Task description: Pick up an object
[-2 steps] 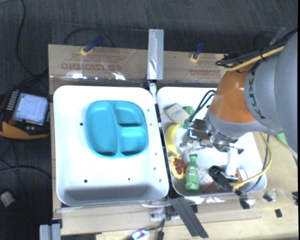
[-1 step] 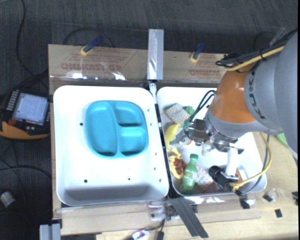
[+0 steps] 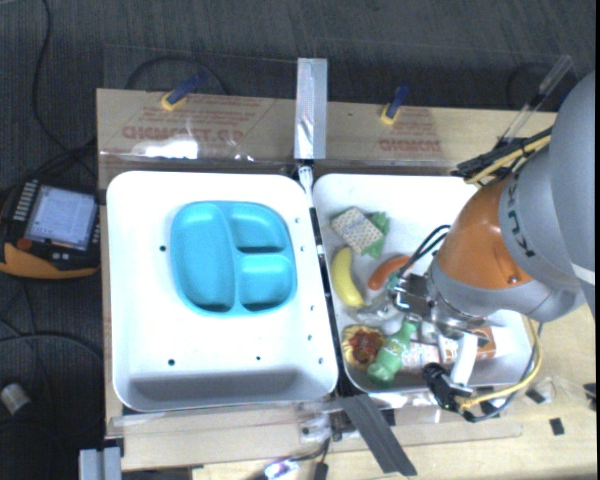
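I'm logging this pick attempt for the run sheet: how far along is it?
Done: the arm has reached into the right bin, and the gripper sits low among the toy food. In hand: nothing I can confirm; its fingers are hidden. Left: lifting an object out. The banana and the green item lie in the bin, and the blue tray holds nothing.

A dark grey carpet floor [image 3: 70,28] surrounds the pale wooden worktop [image 3: 430,133] — black cables [image 3: 25,13] trail across it, a handheld pendant [image 3: 50,228] lying left.
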Robot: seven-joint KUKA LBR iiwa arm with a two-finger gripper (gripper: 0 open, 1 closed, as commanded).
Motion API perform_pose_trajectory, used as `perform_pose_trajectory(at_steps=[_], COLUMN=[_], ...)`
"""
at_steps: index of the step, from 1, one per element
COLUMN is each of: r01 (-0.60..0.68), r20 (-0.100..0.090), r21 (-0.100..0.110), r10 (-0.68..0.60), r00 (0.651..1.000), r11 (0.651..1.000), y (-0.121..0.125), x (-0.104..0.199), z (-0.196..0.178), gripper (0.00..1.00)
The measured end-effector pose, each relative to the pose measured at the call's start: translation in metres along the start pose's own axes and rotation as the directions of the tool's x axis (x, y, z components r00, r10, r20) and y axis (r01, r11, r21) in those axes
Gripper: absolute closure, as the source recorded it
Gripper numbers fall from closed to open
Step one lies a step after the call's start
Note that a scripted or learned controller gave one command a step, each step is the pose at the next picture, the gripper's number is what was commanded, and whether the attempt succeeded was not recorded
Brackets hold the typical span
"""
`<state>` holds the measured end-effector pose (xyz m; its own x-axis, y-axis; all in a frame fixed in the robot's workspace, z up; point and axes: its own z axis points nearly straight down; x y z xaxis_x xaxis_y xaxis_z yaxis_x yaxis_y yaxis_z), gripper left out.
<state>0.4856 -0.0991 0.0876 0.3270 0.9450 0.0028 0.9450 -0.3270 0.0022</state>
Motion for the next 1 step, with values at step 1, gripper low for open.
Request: perform_pose_trajectory(at_steps=[1], r01=[0.000], r20=[-0.002], r21=[-0.002], r10=[0.000], r00=[1.000], r11=[1.000], y=[0.0019], x=[0.0009], z=[-0.0091], gripper=[1.00])
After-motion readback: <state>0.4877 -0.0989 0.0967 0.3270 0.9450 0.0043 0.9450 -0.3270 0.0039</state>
